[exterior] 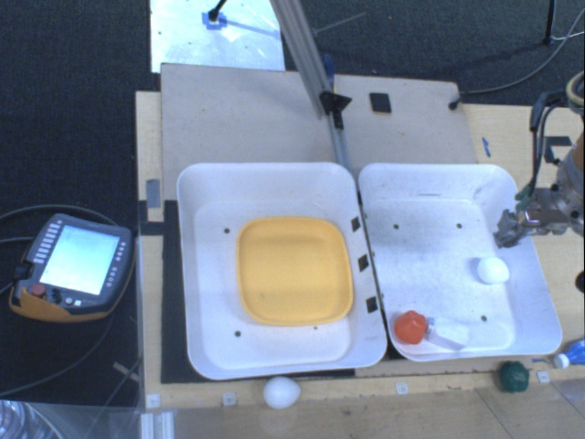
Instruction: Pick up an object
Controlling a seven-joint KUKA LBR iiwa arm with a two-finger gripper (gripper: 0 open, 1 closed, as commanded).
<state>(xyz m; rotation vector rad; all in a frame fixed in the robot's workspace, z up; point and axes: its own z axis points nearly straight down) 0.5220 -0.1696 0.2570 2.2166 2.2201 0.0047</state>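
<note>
Gripper (508,228), finger state unclear, hangs above-right of small white egg-shaped ball (492,270); likely light, smooth, slippery; grasp its middle.

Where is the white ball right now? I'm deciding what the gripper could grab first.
The white ball lies in the right bin, near its right wall, just below the gripper and up-right of the orange object.
</note>
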